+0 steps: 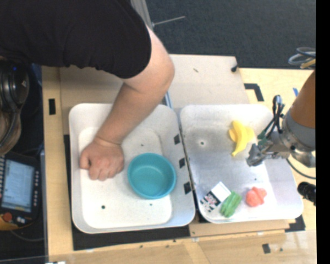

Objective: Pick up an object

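In the right bin (209, 125) lie a yellow banana-shaped toy (240, 137), a red toy (256, 197), a green toy (230, 204) and a small white card with black print (215, 195). My gripper (255, 155) hangs over the right bin, just right of and below the yellow toy. Nothing shows between its fingers. A blue bowl (150, 175) sits in the left bin (93, 213).
A person's bare arm (135, 106) reaches into the left bin, with the fist (101, 160) resting beside the blue bowl. A tablet (15, 185) lies off the bench at the left. Cables (273, 120) hang by my wrist.
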Tool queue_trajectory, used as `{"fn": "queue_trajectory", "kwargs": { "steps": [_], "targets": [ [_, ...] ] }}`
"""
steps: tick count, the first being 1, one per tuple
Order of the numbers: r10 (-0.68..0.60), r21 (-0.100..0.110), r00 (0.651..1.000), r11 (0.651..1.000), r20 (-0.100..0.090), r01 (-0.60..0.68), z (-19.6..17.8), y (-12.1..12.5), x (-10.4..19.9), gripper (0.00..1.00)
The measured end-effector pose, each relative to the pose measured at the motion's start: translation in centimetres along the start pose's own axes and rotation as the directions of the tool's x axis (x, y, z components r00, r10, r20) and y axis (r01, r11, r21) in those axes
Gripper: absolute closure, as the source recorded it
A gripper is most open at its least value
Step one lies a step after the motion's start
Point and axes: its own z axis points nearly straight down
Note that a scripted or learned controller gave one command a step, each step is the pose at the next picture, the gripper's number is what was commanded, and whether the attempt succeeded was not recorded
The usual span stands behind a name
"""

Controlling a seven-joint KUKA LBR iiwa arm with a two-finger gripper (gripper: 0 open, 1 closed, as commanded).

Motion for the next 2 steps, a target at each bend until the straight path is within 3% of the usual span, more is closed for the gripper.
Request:
{"fn": "queue_trajectory", "kwargs": {
  "steps": [2],
  "targets": [
    [-0.005, 0.006, 1.0, 1.0, -0.005, 0.005, 0.3, 3.8, 10.4, 1.0]
  ]
}}
